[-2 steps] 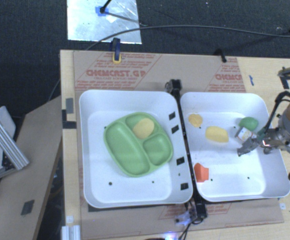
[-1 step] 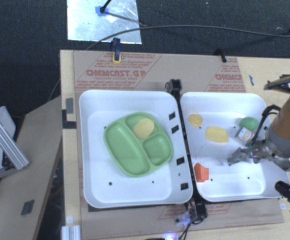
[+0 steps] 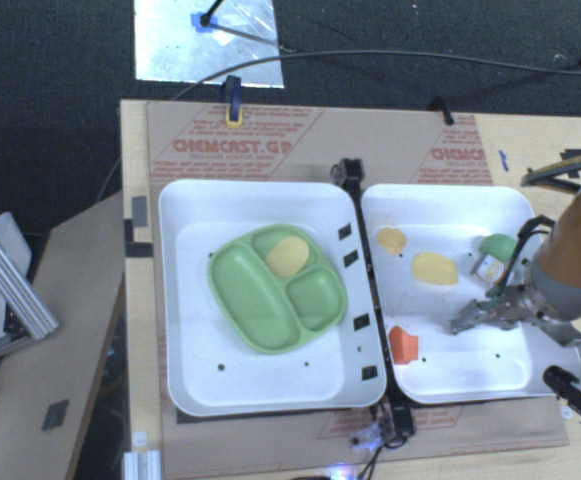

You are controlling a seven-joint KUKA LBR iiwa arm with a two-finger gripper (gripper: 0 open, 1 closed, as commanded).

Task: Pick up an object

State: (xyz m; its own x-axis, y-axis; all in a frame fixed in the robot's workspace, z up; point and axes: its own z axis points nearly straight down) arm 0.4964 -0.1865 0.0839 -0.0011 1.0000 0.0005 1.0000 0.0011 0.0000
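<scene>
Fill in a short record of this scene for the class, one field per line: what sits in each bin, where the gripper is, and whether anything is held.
left bin: green divided tray, a yellow item in its top compartment
right bin: small yellow piece, larger yellow piece, green and white object, orange block at the left wall
gripper: low over the right bin's floor, right of the orange block
held: nothing seen between the fingers

Arm (image 3: 578, 258) cut off at right edge, green object (image 3: 497, 247) partly hidden behind it
</scene>
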